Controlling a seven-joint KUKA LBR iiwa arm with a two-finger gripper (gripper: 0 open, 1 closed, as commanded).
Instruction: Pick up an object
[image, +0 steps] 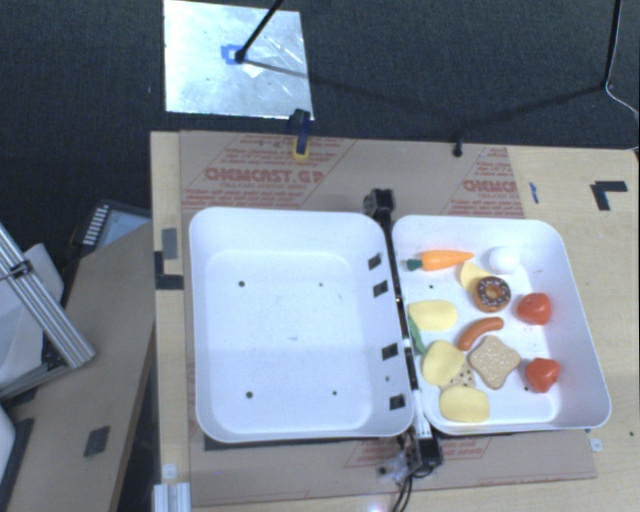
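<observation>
The right bin (580, 330) holds several toy foods. An orange carrot (440, 260) lies at its far left, and a white egg (502, 259) sits to the carrot's right. Below them are a chocolate donut (492, 293), a sausage (480, 331) and a slice of toast (494, 361). Two red tomatoes (534, 308) (542, 374) lie toward the right side. Yellow pieces (432, 315) (463, 404) sit along the bin's left side.
The left bin (290, 320) is joined to the right one by a black hinge strip (400, 320). Both stand on a wooden board (260, 170). A metal plate (237, 60) lies on the dark floor behind.
</observation>
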